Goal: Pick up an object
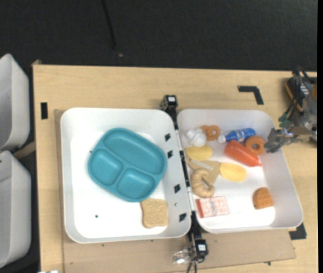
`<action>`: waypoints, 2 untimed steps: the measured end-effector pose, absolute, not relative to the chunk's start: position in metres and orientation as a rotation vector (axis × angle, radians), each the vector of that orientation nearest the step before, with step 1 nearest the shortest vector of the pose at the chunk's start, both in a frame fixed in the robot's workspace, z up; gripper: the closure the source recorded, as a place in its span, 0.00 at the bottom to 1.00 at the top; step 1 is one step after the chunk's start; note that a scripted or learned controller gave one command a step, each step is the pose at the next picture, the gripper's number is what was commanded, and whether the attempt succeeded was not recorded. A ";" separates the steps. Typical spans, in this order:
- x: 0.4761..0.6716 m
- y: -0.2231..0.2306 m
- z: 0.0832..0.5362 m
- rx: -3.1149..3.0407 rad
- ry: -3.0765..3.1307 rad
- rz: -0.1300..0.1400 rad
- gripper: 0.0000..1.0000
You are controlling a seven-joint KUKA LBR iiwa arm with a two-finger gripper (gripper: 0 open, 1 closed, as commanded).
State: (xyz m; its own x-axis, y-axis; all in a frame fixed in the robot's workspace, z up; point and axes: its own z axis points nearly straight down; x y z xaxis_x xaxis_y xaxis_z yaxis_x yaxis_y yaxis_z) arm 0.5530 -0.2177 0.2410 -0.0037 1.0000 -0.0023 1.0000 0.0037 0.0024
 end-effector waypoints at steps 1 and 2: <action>0.549 -0.168 0.234 2.215 2.227 0.001 1.00; 0.538 -0.123 0.228 2.215 2.226 0.000 1.00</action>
